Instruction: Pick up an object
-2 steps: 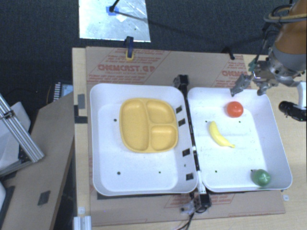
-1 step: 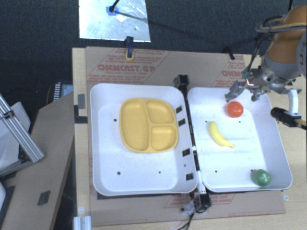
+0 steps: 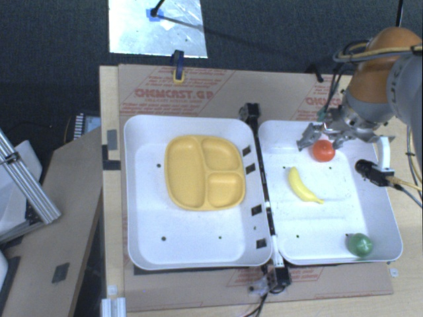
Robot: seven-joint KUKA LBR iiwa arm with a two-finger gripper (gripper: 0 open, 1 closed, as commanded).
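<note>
Three items are counted in the right bin (image 3: 380,240), and the orange ball (image 3: 323,151) is straddled at its far end by the gripper (image 3: 325,137), fingers spread apart; being round, it could be squirted out if closed off-centre.

Bystanders around the left white bin (image 3: 142,243)

A yellow divided plate (image 3: 204,172) is lying inside that bin, near its middle. A brown cardboard sheet (image 3: 192,88) is sitting under the bin, showing beyond its far edge, with a yellow clip (image 3: 178,67) there. A shiny foil square (image 3: 157,18) is lying farther beyond the bin.
</note>
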